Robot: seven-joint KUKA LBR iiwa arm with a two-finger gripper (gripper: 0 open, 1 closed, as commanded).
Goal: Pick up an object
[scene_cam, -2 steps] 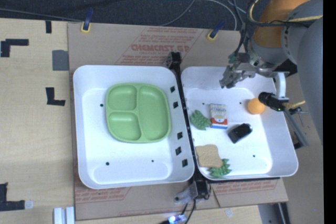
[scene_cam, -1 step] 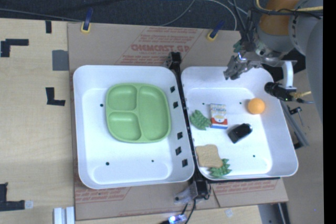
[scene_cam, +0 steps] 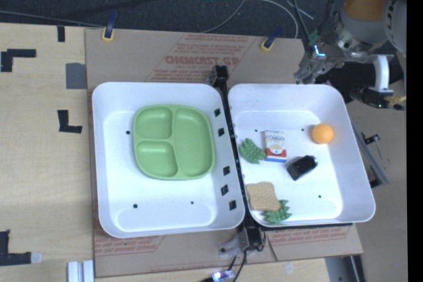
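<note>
We count two white bins side by side on the surface [scene_cam: 39,162]. The left bin [scene_cam: 112,205] holds one green plate [scene_cam: 174,141] with three compartments. The right bin [scene_cam: 344,195] holds six things. Going left to right: one green leafy piece [scene_cam: 251,151] near the left wall; one tan bread slice [scene_cam: 262,195] toward the front, with a second green leafy piece [scene_cam: 279,213] touching its front edge; one small white carton [scene_cam: 274,145] with a red and blue end, its print too small to read; one black block [scene_cam: 301,167], tilted, just beside the carton; one round orange ball [scene_cam: 322,133] near the right wall. Red print on the cardboard [scene_cam: 192,56] behind the bins is too blurred to read with certainty. The end effector [scene_cam: 310,69] hangs above the right bin's back rim, touching nothing; we cannot tell whether it is spread or pressed together.
</note>
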